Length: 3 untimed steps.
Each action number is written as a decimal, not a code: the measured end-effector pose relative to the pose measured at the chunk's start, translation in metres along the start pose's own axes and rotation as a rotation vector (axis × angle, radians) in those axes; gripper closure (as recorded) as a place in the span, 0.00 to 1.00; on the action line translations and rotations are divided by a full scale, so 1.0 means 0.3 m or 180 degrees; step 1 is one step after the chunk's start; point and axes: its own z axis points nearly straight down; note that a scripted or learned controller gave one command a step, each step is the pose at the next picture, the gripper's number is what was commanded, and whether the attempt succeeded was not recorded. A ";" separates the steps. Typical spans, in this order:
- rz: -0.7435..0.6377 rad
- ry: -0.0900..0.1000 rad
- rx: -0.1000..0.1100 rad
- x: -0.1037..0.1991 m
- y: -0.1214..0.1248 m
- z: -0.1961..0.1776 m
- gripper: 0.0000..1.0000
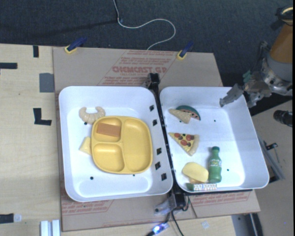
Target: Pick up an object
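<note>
A wooden counter [19, 132] under a cardboard sheet [132, 68] carries two shallow white bins side by side, with dark carpet beyond. No object is fixed by the task, so the likeliest candidates lie in the right bin [236, 132], the one nearest the arm. A green bottle [215, 164] lies flat near the bin's front, its long axis running roughly front to back with the cap toward the far side. Just beside it on its left sits a yellow lemon-like piece [195, 171]. Farther back a pizza slice [185, 141] points toward the centre divider, and a second wedge with a green rim [186, 113] lies behind it.

The hand [232, 97] hovers over the right bin's back corner, well apart from every item, and grips nothing; I cannot tell whether it is open or closed. It looks poised for an approach rather than a grasp.

In the left bin [73, 181] a yellow divided tray [123, 144] holds a brown block [108, 129], with a beige ring-shaped piece [91, 113] and a pale wedge [85, 145] beside it, probably as spare targets.
</note>
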 end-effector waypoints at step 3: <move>-0.0013 -0.0008 -0.0026 0.037 0.001 0.355 0.00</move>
